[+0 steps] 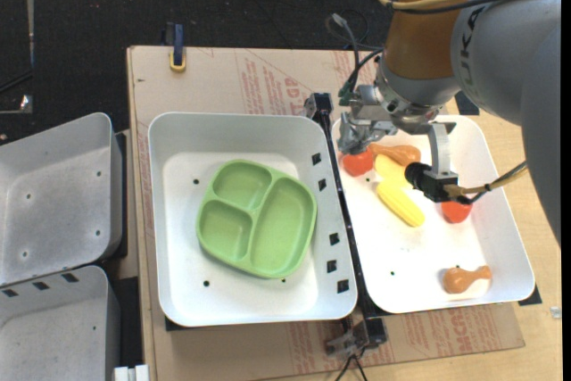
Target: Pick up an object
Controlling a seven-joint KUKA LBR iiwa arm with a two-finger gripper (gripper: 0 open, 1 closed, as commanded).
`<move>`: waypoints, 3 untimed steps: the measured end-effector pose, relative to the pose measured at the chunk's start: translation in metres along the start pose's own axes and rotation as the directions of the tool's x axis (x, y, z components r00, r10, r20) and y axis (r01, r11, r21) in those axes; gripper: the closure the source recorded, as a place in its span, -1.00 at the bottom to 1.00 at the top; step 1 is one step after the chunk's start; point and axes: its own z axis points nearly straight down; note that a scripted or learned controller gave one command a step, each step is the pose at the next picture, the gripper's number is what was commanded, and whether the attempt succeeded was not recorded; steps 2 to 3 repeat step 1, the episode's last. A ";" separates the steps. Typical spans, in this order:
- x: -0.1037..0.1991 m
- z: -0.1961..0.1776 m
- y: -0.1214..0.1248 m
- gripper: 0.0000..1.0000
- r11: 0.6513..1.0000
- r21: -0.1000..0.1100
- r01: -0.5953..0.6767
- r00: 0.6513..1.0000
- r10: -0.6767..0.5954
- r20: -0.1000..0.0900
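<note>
Bright, even lighting; soft shadows

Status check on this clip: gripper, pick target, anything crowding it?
Gripper low at right bin's far-left corner, over red piece; grasp unconfirmed. Yellow corn and orange piece crowd alongside. Green divided plate alone in left bin.

A yellow corn cob [399,199] is seen lying slantwise in the middle of the right bin [500,281], its far end touching an orange carrot-like piece [401,153]. A red tomato [358,162] is found just left of these, by the bin's left wall. A smaller red piece [456,211] lies to the right of the corn. An orange drumstick [466,278] rests apart, near the bin's near right corner.
</note>
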 end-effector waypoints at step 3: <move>0.050 0.006 -0.035 1.00 1.000 0.002 -0.001 1.000 0.001 0.001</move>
